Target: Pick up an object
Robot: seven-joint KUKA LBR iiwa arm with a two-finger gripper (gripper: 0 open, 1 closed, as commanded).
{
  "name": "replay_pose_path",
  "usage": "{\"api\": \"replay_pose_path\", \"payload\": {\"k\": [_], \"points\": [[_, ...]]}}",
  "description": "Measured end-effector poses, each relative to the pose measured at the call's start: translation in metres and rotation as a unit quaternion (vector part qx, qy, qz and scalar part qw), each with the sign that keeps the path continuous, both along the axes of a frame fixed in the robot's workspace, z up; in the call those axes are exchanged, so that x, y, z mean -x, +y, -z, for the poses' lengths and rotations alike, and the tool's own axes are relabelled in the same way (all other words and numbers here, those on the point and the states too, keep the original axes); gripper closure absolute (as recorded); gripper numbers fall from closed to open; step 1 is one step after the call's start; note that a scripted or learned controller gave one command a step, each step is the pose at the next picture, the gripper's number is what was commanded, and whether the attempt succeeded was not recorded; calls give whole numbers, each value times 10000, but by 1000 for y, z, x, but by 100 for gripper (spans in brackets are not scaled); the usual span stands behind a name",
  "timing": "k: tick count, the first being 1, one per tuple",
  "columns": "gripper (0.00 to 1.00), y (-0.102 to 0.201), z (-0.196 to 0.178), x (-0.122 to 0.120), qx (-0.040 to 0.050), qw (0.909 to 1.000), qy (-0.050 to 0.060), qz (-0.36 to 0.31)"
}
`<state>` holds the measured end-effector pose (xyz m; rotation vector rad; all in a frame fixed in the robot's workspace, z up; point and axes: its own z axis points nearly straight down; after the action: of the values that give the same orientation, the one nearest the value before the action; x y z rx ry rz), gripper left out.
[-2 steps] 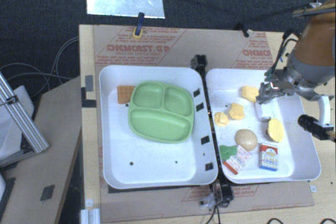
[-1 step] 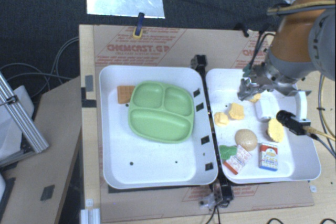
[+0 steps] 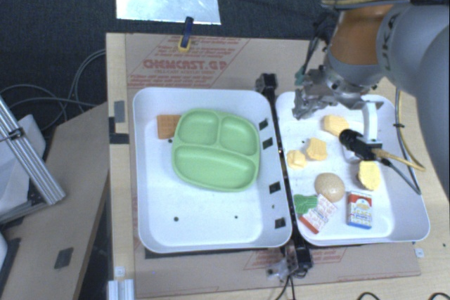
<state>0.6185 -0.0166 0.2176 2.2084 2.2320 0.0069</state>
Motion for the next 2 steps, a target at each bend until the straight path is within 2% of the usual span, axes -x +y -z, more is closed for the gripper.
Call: {"api": "replay_pose_path", "payload": {"k": [1,2], "points": [[100,5,-9,12,5,10000,16,23],[100,9,0,-4,11,10000,6,25]]}}
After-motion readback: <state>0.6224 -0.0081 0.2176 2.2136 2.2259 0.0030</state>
